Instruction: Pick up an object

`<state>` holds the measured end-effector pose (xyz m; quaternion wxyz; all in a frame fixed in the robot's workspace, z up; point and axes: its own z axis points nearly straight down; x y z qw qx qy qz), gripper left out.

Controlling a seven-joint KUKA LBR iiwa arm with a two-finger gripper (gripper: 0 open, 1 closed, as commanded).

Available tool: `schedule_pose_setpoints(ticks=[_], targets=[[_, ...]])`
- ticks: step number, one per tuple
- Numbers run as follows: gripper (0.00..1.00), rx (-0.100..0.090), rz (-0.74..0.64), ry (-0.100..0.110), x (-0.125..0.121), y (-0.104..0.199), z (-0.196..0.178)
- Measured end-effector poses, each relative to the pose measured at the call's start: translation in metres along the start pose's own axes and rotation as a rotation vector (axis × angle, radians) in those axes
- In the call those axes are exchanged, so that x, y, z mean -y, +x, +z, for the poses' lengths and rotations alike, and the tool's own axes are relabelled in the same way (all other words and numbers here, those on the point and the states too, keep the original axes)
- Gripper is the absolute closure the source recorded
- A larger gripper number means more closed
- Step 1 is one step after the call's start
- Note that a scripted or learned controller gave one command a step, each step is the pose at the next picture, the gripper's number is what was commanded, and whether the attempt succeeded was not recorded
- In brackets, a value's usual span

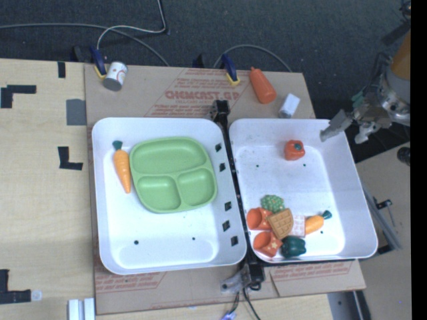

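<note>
Camera view: grey two-finger gripper point(348, 127) hangs over the right white bin's point(347, 199) far-right rim, fingers spread, nothing between them. Approach step; next move likely calls for descent onto the small red plastic tomato point(294, 150) to its left.

Two bins are set side by side on the surface point(40, 179). In the left bin point(110, 245) a divided plate point(175, 173) is placed near the middle, with a toy carrot point(122, 167) just beside it on its left. In the right bin point(333, 179) a toy tomato point(294, 150) is found alone toward the far side, while a cluster of toy food point(283, 229) is gathered at the near edge. Behind the bins, on the cardboard point(187, 95), a bottle point(262, 86) and a small cube point(289, 105) are placed, with a can point(115, 75) farther left. The tool point(350, 127) is positioned over the right bin's far right corner.
</note>
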<state>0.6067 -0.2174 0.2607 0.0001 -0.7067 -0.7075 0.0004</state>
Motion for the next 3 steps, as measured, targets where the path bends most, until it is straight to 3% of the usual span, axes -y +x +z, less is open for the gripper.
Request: schedule_pose_setpoints(ticks=[1,2,3], targets=[[0.00,-0.001,-0.001,0.005,-0.061,0.011,0.149],[0.00,0.001,-0.001,-0.002,-0.063,0.060,0.174],[1.00,0.003,-0.003,-0.004,-0.063,0.059,0.164]])
